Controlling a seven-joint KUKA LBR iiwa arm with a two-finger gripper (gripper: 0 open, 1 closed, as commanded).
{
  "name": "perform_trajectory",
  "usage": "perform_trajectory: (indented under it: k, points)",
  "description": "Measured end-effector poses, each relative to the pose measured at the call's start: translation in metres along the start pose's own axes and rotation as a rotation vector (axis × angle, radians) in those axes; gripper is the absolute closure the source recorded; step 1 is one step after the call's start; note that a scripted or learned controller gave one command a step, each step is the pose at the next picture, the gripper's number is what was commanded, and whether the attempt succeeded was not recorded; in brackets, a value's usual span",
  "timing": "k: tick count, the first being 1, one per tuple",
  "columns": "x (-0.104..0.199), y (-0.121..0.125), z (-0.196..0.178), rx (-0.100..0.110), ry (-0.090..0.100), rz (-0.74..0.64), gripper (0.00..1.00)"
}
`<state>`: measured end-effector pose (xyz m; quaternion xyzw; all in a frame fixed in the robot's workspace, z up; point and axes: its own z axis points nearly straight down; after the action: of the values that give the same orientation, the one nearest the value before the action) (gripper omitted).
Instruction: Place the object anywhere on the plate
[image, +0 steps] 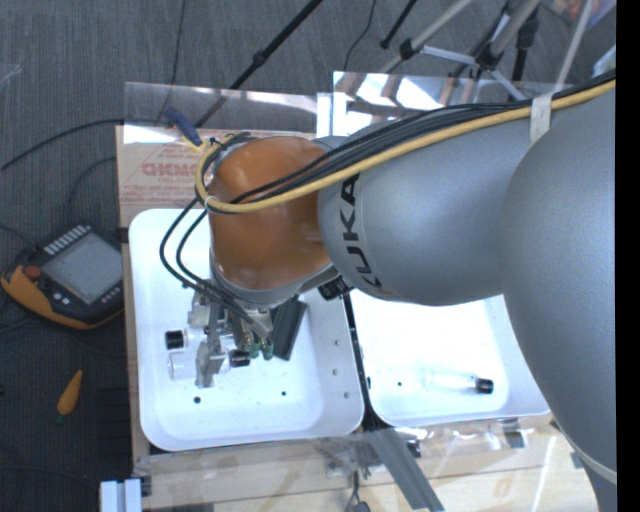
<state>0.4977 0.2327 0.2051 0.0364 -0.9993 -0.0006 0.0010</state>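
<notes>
Here the gripper (212, 372) hangs over the left bin (300, 405) (jaws' state unclear), a clear tube (455, 381) lying at its three o'clock.

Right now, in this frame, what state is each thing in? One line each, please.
Gripper: down inside the left bin, fingers' state unclear.
Left bin: on the bench, arm over it.
Right bin: beside the left one, holding the clear tube.
Clear tube: lying flat, dark cap toward the right, untouched.
Handheld pendant: resting on the floor left of the bench.
</notes>
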Motion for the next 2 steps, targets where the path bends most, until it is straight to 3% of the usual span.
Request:
perform_trajectory:
  k: [1,2]
  points:
    - [-0.018,-0.001,-0.097,0.002,-0.003,0.724,1.00]
    - [0.016,-0.022,-0.050,0.002,0.000,0.555,1.00]
